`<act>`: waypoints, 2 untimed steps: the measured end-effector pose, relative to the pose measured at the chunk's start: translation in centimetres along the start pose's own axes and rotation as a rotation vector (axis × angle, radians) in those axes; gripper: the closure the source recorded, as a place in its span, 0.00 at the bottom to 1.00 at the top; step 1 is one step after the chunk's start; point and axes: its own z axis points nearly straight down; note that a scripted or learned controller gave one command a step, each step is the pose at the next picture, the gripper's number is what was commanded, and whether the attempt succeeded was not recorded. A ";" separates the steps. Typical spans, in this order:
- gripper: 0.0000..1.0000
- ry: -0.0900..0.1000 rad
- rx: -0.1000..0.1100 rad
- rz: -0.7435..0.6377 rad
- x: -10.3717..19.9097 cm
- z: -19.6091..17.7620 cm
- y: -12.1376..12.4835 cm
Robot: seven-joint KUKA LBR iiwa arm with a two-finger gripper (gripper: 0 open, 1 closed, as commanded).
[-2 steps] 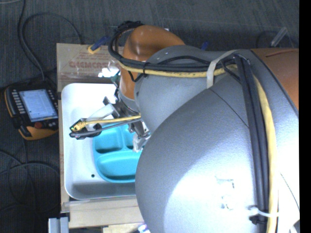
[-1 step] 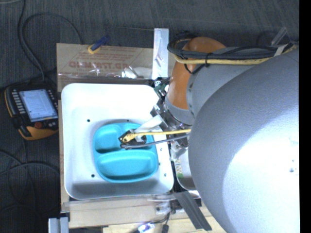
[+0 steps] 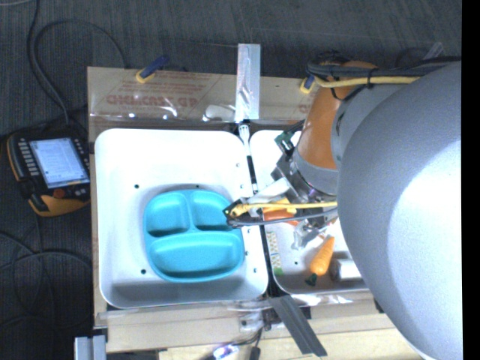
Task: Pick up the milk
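Pincer (image 3: 304, 227): low over the right bin, close to its left wall, at the end of the arm. Whether it is wide or narrow cannot be told, and nothing is seen held in it.

Arm (image 3: 405, 193): grey, with an orange band. It enters from the right and covers most of the right bin.

Left bin (image 3: 120, 152): white and shallow.

Right bin (image 3: 264, 147): white, touching the left bin along a shared wall, largely hidden under the arm.

Plate (image 3: 193, 235): blue, with three compartments, lying flat in the near right part of the left bin.

Pendant (image 3: 49, 165): handheld unit with a lit screen, on the floor left of the bench.

Carrot (image 3: 322, 255): orange, in the near part of the right bin, just near of the pincer.

Milk (image 3: 346, 267): pale block, apparently the carton, just right of the carrot in the right bin, partly hidden by the arm and apart from the pincer.
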 end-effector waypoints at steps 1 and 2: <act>0.00 0.001 0.002 0.030 8.7 -2.5 -2.2; 0.00 -0.002 0.002 0.074 -1.3 6.6 7.0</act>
